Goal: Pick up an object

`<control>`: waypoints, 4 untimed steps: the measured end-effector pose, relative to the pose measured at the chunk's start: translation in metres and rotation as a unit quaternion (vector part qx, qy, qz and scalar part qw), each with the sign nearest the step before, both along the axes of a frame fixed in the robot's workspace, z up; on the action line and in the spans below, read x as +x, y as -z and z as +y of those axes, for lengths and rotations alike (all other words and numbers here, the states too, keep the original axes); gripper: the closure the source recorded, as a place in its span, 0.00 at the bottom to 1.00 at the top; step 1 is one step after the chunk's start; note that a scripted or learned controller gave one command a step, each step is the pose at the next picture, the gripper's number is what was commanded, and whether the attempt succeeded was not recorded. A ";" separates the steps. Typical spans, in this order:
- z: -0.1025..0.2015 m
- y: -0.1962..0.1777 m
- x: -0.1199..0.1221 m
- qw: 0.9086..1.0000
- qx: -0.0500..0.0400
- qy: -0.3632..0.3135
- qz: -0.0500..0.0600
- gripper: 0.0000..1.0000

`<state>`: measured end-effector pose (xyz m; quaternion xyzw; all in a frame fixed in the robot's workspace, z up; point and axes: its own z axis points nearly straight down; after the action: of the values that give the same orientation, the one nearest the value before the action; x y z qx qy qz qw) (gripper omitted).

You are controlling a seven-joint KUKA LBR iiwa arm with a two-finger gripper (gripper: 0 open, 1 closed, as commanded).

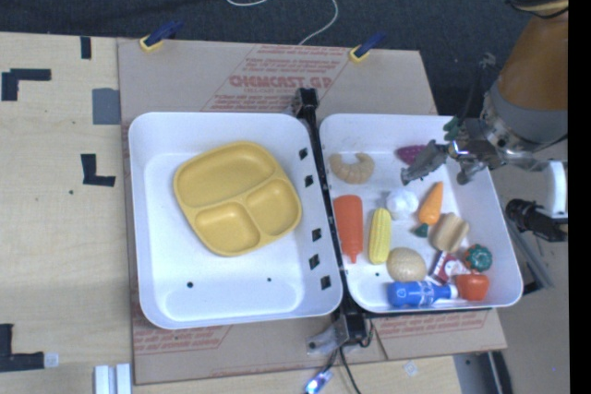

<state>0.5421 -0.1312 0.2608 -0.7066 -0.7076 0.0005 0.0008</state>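
Yellow plastic catches your eye first — a three-compartment plate (238,197) lies in the left bin (152,226), tilted a little against the bin's edges. Your arm (536,78) comes in from the right, and its gripper (441,154) hangs over the upper part of the right bin (503,226). You can see the fingers spread apart, released, with nothing between them. Just beside the fingers lies a purple item (413,151), too small to name.

The things you could pick are all in the right bin. A croissant (352,167) sits near the top left. Below it an orange-red sausage (348,227) lies lengthwise, with a corn cob (379,235) just beside it. A carrot (429,204) slants below the gripper, next to a small white piece (403,201). Lower down you have a tan potato-like lump (406,264), a brown-and-tan roll (449,232), a blue bottle (420,293) lying on its side, and a red item (472,287) near a green one (478,257) — these last are crowded together in the bottom right corner.
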 end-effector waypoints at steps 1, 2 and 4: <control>0.037 -0.269 -0.032 1.000 -0.001 -0.002 -0.010 0.00; 0.036 -0.270 -0.031 1.000 -0.001 0.000 -0.001 1.00; -0.076 -0.138 -0.053 1.000 0.000 0.003 0.002 1.00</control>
<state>0.4887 -0.2070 0.3988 -0.7087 -0.7055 0.0021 0.0021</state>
